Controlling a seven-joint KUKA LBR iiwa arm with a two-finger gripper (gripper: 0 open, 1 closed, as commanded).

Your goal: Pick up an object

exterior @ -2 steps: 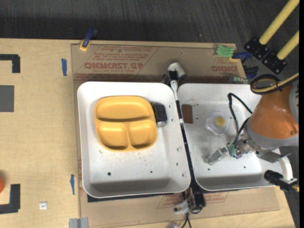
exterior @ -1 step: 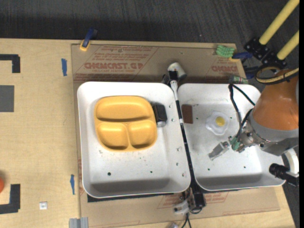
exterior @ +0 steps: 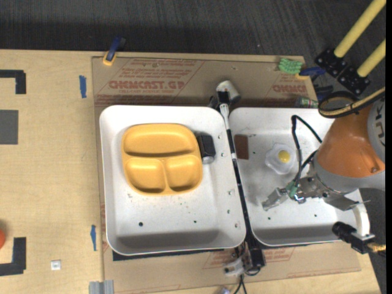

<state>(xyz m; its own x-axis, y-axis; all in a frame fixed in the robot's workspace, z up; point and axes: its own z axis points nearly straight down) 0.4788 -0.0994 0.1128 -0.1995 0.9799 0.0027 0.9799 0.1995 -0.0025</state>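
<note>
My gripper is low over the floor of the right bin, near its middle, at the end of the grey arm with the orange band. Just above it in the view lies a small clear round piece with a yellow centre. A brown rectangular block lies by the right bin's left wall. In the left bin rests a large yellow divided plate, with a small dark grey object at its right edge.
A black cable loops over the right bin beside the arm. Yellow poles on black clamps stand at the back right. A blue-yellow clip and a green clip hold the cardboard's back edge.
</note>
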